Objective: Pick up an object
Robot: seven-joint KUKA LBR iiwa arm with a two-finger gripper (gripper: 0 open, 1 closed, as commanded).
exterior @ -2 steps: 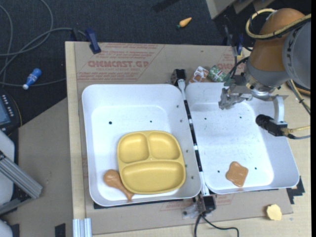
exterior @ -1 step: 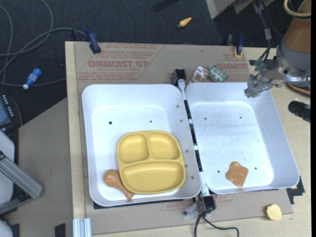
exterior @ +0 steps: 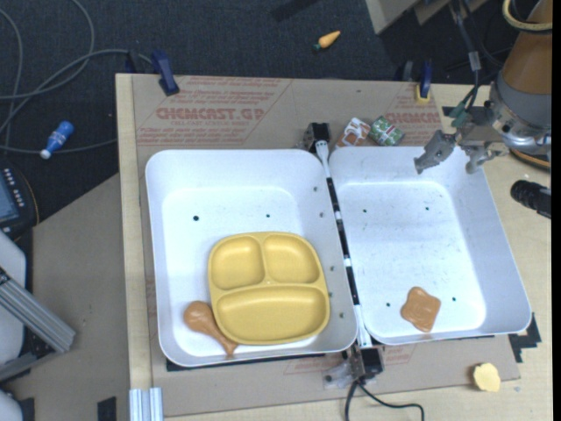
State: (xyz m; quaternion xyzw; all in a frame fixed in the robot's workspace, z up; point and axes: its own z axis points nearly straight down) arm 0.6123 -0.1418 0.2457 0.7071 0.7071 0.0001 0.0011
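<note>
My gripper [exterior: 456,158] hangs above the far right corner of the right bin [exterior: 491,235], open, with nothing between its fingers. An orange-brown toy food piece [exterior: 421,309] lies near that bin's front edge, well away from the gripper. The left bin [exterior: 175,200] holds a yellow divided plate [exterior: 266,286] at its front. A tan toy drumstick [exterior: 209,323] lies against the plate's lower left side.
Behind the bins, a small printed packet [exterior: 355,132] and a green can [exterior: 384,131] lie on the bench. A yellow lump [exterior: 486,376] sits on the bench at the front right. A black clip strip [exterior: 340,235] joins the two bins.
</note>
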